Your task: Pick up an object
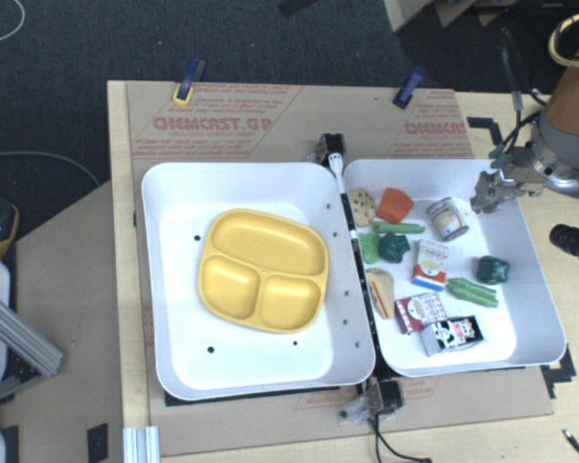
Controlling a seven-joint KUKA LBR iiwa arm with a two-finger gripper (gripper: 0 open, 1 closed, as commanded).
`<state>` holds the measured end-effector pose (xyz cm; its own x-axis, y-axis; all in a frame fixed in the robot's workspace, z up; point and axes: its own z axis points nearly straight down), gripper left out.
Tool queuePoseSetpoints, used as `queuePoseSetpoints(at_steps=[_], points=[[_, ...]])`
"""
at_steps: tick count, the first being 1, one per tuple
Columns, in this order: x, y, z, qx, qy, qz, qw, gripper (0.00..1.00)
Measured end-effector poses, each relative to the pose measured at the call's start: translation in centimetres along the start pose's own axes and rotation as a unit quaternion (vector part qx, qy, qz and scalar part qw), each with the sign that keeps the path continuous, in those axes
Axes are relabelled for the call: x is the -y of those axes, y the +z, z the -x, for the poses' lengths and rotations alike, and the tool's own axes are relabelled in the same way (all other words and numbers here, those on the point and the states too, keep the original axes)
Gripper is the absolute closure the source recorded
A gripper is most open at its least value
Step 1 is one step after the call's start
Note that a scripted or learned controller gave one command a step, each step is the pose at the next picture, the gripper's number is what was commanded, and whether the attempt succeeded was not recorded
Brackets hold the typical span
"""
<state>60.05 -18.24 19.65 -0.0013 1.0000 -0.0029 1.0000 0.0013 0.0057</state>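
Your arm [567, 114] shows an orange band above a grey wrist, thin dark cables alongside, and a metal-grey gripper [489, 193].

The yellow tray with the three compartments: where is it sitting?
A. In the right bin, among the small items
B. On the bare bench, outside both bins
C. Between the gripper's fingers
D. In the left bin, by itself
D. The yellow tray lies flat in the left bin, while the small toy foods and boxes are all in the right bin.
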Motion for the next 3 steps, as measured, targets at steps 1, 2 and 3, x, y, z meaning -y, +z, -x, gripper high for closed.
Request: queuePoseSetpoints(at_steps=[1,2,3], points=[[-0.1,-3.0,0.0,0.0,0.0,0.0,1.0,1.0],[0.6,-2.9,-5.1,-0.002,-0.001,-0.005,1.0,1.0],[2.5,-1.9,-9.9,-0.003,-0.002,-0.005,1.0,1.0]])
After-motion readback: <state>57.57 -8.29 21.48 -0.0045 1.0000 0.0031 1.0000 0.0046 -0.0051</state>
